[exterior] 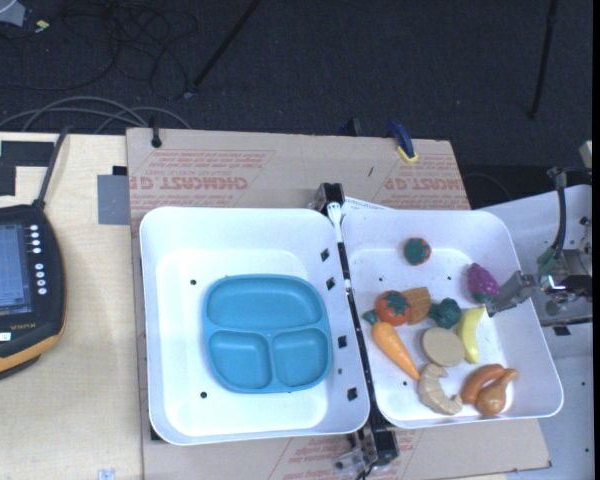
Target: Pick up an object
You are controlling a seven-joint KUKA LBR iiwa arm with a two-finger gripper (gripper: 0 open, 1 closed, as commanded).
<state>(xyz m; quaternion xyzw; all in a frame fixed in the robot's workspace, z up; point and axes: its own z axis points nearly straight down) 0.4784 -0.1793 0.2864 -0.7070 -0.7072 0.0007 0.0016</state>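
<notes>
The right bin [525, 258] holds several toy foods: a green and red ball [416, 251], a purple piece [482, 282], a red tomato [392, 308], a brown block [418, 301], a dark green piece [445, 314], a yellow banana [471, 333], a carrot [393, 348], a tan disc [442, 347], a beige piece [438, 392] and an orange piece [488, 388]. My gripper [507, 295] reaches in over the bin's right rim, right beside the purple piece and just above the banana. Nothing can be seen held in it.
A blue divided plate [267, 331] lies in the left bin [170, 268]. A tablet-like pendant [15, 283] rests on the bench at far left. Both bins sit on a cardboard sheet [280, 173]. Cables trail over the dark floor behind.
</notes>
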